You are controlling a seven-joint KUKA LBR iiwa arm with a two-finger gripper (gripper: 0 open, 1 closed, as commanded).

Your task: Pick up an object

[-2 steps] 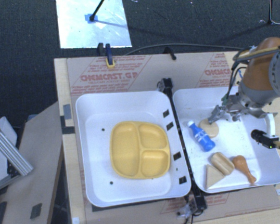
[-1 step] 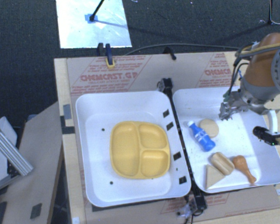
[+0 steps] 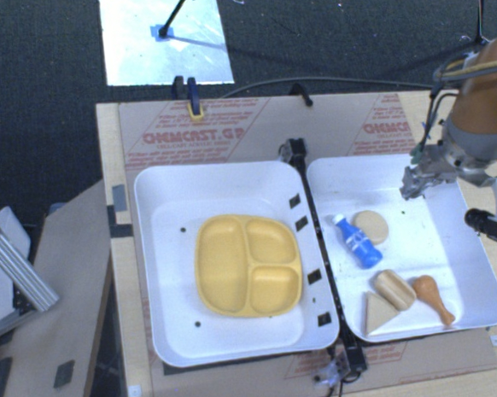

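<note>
1. At the right bin's [image 3: 487, 290] near edge, your hot dog [image 3: 393, 289], wedge [image 3: 377, 313] and drumstick [image 3: 433, 297] crowd together; one grab may snag two.
2. Mid-bin, the blue bottle [image 3: 356, 240] touches the round cookie [image 3: 371, 226] and could roll.
3. At the far edge, your hand [image 3: 417, 180] hangs over bare floor; I cannot tell its opening.

The scene is lit evenly and brightly from above. Glare is seen on the metal sheet [image 3: 166, 37] at eleven o'clock. Shadows are kept soft; fine detail is slightly blurred.
</note>
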